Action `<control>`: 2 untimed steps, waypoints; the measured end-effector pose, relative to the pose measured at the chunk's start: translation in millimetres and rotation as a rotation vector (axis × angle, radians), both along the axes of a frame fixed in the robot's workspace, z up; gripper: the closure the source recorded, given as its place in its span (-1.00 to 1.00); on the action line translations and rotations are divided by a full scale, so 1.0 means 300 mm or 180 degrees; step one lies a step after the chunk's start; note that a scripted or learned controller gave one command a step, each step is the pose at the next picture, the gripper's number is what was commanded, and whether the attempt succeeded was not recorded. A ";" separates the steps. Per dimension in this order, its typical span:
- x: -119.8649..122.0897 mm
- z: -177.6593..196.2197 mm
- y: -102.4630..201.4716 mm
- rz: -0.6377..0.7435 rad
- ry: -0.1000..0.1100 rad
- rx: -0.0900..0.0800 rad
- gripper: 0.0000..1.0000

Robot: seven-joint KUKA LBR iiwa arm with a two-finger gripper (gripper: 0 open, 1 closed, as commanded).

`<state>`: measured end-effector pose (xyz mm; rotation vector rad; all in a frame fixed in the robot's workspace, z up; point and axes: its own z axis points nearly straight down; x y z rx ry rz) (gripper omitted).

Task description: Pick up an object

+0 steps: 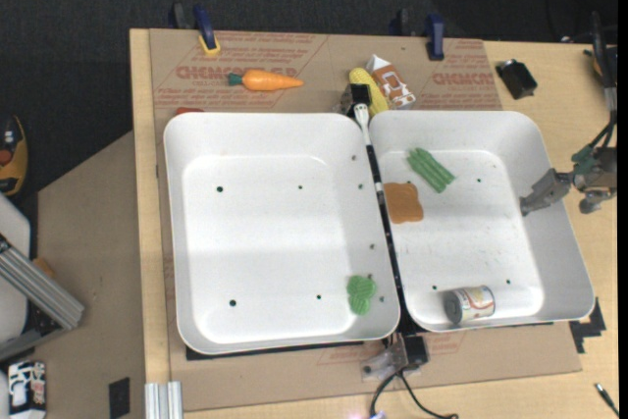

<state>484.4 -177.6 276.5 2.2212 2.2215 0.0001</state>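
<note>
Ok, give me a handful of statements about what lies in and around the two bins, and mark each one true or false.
1. The can lies on its side in the right bin. True.
2. The carrot lies inside the left bin. False: it lies on the board beyond that bin.
3. The green ridged piece and the brown piece share the right bin. True.
4. The small green lump sits in the left bin's far corner. False: it sits near the corner closest to the camera, by the divide.
</note>
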 end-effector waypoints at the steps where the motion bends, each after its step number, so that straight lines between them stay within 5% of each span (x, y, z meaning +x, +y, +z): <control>1: 0.129 -0.343 0.256 0.0025 0.0033 0.0020 -1.00; 2: 0.279 -0.483 -0.178 -0.0025 -0.0009 -0.0019 -1.00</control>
